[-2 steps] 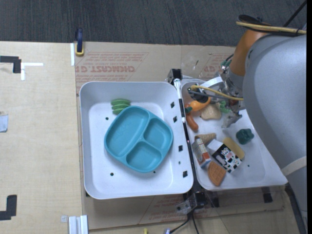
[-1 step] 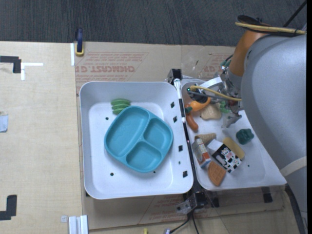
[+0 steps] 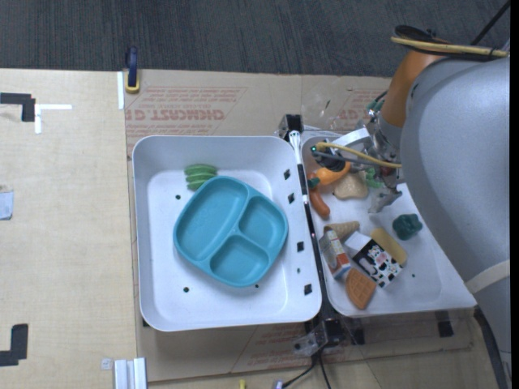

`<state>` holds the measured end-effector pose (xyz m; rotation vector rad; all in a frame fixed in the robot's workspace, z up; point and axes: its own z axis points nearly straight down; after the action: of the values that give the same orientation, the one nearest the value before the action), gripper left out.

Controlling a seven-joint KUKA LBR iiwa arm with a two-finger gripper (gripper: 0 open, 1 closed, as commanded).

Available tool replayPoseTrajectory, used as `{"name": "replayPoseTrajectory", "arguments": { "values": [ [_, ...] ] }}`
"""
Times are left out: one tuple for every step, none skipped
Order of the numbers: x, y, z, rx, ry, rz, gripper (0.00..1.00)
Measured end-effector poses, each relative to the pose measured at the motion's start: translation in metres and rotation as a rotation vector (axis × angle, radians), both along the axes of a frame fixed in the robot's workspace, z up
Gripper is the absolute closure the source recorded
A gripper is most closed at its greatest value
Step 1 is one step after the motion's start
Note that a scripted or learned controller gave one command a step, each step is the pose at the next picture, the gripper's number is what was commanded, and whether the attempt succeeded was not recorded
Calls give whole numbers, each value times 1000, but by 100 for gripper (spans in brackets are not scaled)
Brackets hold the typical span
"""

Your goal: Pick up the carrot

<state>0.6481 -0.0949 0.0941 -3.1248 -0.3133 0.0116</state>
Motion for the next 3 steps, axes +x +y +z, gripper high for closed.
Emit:
{"name": "replayPoseTrajectory", "arguments": {
  "values": [
    [1, -2, 0, 2, 4, 24, 0],
    [-2, 0, 0, 0, -4, 11, 0],
    [0, -2, 0, 2, 1, 11, 0]
  ]
}}
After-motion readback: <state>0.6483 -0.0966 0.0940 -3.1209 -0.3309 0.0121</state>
